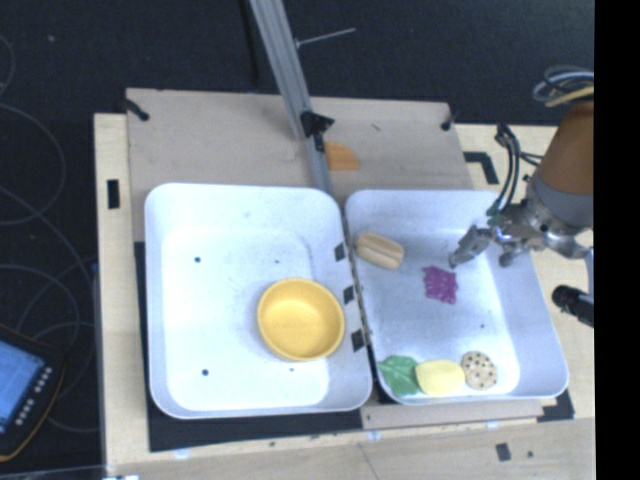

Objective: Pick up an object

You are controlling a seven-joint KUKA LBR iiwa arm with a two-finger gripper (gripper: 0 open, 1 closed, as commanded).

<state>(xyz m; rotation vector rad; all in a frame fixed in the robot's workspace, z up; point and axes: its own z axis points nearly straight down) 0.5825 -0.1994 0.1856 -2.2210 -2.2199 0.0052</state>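
Claw (484, 247) spread, holding nothing, above right bin (520, 308), just right of and beyond purple object (439, 284); yellow bowl (299, 319) in left bin (200, 298).

The arm (570, 158) is cut off at the right side, so its upper part is not visible. The gripper (490, 243) is small and a little blurred, and it is not clear how its fingers stand. A dark device (20, 393) at the near left is cut by the left edge. The grey pole (285, 68) leaves the picture at the far edge.
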